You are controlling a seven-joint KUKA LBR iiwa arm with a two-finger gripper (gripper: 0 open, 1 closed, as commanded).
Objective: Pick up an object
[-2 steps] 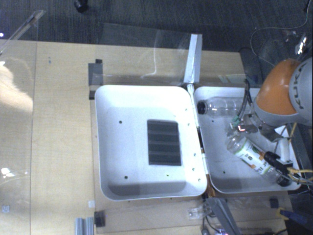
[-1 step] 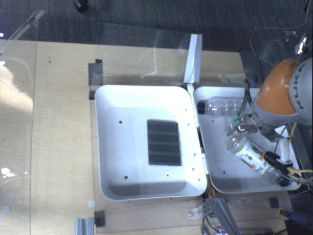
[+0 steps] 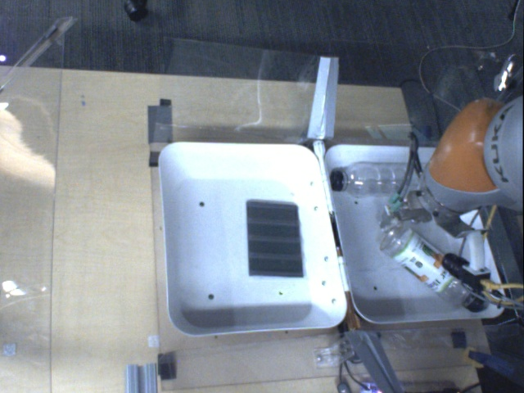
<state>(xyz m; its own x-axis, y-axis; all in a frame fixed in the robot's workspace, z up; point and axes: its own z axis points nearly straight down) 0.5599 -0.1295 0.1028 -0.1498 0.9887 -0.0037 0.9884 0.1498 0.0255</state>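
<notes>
Reaching in from the right, the arm [image 3: 471, 158] is hanging over the right bin [image 3: 368, 297], its jaws' state unclear.

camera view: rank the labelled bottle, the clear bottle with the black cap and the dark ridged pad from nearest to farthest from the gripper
1. Labelled bottle, right bin, lying right by the gripper.
2. Clear bottle, along the right bin's far edge.
3. Dark ridged pad, middle of the left bin.
</notes>
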